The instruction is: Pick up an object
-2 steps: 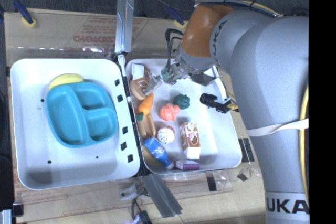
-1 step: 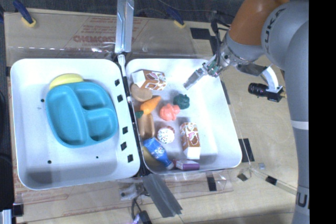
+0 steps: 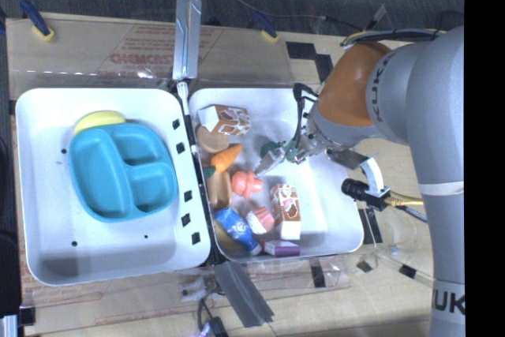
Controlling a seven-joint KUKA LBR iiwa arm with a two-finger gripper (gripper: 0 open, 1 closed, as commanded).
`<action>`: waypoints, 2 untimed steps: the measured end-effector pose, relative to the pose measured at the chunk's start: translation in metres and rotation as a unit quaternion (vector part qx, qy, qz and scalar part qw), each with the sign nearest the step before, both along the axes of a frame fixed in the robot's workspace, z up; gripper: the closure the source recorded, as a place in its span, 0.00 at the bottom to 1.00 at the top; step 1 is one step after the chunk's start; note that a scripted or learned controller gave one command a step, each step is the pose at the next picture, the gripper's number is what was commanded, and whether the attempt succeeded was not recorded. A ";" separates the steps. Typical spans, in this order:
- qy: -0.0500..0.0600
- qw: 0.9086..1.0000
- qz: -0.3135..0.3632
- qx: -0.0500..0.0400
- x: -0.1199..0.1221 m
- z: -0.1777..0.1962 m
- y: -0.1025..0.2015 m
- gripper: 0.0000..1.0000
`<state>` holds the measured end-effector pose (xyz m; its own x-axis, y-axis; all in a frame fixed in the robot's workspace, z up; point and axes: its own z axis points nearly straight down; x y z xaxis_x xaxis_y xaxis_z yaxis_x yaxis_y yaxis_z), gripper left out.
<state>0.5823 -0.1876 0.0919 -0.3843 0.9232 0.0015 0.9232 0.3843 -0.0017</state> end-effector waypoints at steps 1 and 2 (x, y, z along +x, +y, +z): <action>-0.001 1.000 -0.030 -0.001 0.026 0.001 0.001 0.00; 0.001 0.999 -0.054 0.000 -0.042 0.000 0.028 0.00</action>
